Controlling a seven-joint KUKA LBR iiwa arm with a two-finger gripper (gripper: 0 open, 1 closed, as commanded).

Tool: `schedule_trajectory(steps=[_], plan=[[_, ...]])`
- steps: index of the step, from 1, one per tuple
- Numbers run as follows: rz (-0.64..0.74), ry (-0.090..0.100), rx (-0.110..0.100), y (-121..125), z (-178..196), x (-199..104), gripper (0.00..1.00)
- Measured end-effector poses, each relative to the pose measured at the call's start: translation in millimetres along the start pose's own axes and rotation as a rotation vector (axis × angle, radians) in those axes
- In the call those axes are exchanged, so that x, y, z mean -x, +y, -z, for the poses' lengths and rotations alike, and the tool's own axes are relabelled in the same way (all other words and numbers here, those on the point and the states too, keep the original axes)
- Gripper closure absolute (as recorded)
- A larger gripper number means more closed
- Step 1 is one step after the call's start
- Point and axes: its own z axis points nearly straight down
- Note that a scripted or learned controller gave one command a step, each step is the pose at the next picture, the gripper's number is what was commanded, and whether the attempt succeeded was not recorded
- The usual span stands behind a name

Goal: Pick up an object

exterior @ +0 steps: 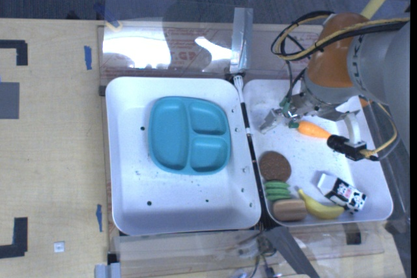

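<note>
Carrot lies just right of the jaws.

In the right white bin I see my candidates. A small orange carrot lies on its side toward the far end, pointing right. A round brown cookie lies flat near the middle. A green ridged pea pod sits just beyond a tan bread roll at the near left. A yellow banana curves beside a black-and-white carton.
</note>
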Motion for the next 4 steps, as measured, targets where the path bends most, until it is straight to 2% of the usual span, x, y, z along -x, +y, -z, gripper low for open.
schedule_trajectory(steps=[1,2,3,4], plan=[[-0.196,0.000,-0.006,22,-2,66,0.00],[-0.031,0.001,-0.005,-32,0,50,0.00],[0.031,0.000,0.004,-29,103,-12,0.00],[-0.180,0.001,-0.009,-16,66,29,0.00]])
